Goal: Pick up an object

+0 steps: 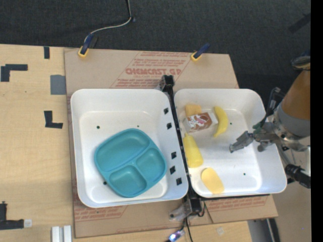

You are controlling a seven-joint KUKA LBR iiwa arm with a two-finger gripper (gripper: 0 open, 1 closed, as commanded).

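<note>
A banana (220, 121) lies in the right bin (252, 101), beside a small packet (198, 121) — yellow pieces (192, 150) lie nearer the divider. The gripper (241, 144) hangs over bare floor right of the banana, whether spread or closed I cannot tell. A teal plate (130, 162) sits in the left bin (81, 105).

Dark carpet floor (212, 14) lies behind a wooden bench (30, 135) topped with cardboard (146, 69).

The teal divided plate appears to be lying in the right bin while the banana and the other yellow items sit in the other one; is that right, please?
Not quite: the camera view shows the teal divided plate lying in the left bin, not the right one. The banana and the other yellow items do sit in the other bin, the right bin.
</note>
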